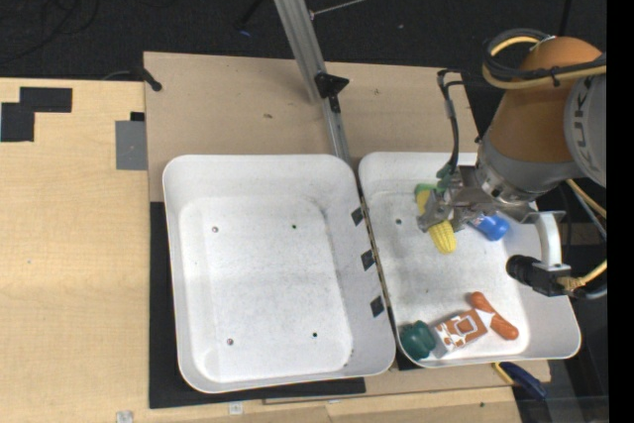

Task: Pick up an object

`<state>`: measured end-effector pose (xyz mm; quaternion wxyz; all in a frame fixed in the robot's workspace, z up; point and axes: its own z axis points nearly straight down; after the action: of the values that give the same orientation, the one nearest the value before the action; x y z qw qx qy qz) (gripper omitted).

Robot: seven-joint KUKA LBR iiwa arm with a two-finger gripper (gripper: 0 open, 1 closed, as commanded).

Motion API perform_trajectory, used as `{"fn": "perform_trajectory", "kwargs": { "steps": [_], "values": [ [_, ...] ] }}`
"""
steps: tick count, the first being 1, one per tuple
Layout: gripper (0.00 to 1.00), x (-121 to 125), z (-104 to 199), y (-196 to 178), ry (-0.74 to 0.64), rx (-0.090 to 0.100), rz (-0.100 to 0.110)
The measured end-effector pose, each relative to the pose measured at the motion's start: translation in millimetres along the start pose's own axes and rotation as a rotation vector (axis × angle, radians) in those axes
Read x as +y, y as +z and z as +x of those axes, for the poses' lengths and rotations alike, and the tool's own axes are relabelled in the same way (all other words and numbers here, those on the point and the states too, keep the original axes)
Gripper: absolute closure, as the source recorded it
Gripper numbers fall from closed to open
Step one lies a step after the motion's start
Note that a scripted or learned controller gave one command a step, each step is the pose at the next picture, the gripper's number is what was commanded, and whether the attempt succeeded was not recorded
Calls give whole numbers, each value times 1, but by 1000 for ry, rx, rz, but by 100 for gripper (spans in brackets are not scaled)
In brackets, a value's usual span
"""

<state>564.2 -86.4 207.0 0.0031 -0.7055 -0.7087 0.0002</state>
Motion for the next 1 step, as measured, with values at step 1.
{"fn": "perform_trajectory", "kwargs": {
  "steps": [1],
  "values": [
    [100,-2,53,2,0,-1,1]
  ]
}}
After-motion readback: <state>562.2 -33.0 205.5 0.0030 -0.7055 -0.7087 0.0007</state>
